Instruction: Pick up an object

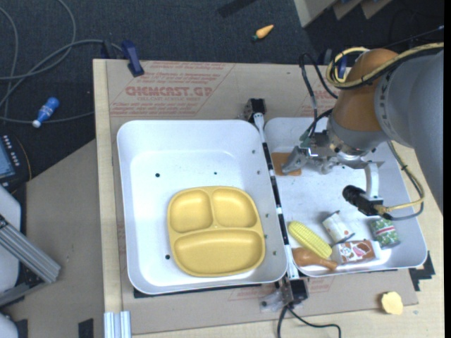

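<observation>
My gripper (308, 159) hangs low over the far left part of the right bin (405, 189), under the orange wrist band. A small brown piece (284, 163) lies just left of it against the bin's left wall; whether they touch I cannot tell. Near the front of that bin lie a yellow corn cob (310, 239), a small white can (337, 226), a brown and red packet (357, 251), a green packet (385, 232) and an orange-brown piece (313, 260) under the corn.
The left bin (141, 153) holds a yellow divided plate (215, 231). Outside the bins, a yellow lump (392, 302) sits on the bench at front right. A blue clip (131, 57) lies at the bench's far left.
</observation>
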`<state>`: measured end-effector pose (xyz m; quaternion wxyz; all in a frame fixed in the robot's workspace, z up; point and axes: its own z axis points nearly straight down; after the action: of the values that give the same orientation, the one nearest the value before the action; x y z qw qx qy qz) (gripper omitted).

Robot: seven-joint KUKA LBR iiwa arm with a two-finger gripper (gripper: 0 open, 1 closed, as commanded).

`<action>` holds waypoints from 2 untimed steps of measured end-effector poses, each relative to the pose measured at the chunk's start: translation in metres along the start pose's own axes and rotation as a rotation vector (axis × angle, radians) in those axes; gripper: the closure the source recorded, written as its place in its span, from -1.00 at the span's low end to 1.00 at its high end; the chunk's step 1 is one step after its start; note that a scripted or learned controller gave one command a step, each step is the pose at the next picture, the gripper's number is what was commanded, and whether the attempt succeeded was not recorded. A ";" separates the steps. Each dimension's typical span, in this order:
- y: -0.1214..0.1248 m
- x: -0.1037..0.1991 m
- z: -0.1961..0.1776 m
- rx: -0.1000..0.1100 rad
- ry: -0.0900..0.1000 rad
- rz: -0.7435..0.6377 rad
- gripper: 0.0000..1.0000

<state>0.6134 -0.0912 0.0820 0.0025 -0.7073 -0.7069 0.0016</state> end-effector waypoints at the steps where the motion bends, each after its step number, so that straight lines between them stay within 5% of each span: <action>1: -0.084 -0.079 -0.002 0.002 -0.002 0.009 -1.00; 2: 0.022 0.005 -0.004 -0.016 -0.001 -0.010 -1.00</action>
<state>0.6355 -0.0863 0.0855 -0.0034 -0.7038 -0.7104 -0.0038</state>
